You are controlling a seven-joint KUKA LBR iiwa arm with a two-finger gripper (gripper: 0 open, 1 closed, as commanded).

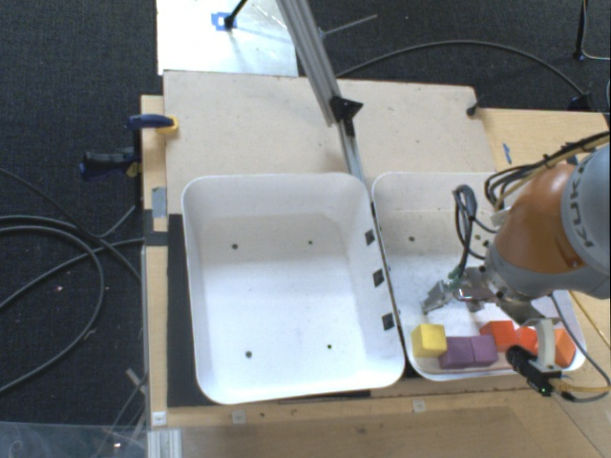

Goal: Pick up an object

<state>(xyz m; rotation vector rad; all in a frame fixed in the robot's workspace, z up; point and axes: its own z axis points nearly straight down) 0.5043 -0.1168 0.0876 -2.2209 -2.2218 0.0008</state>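
In the right bin (pixel 410 208), the hand (pixel 441 296) hovers low over bare floor with its fingers spread and nothing between them. A yellow block (pixel 429 340), purple block (pixel 468 352) and orange block (pixel 506 333) lie along the bin's near edge, the yellow one just below the hand.

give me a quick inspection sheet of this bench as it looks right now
surface: wooden bench bearing two shallow white bins, left bin and right bin, side by side
job's things: yellow block, purple block and orange block bunched at the right bin's near edge
clutter: blue and yellow clamp on the bench's left edge
grippers: gripper low in the right bin, just above the yellow block; nothing seen between its fingers
cables: black cables on the floor at left; a bundle along the arm
surroundings: dark carpet; slanted metal pole over the bench
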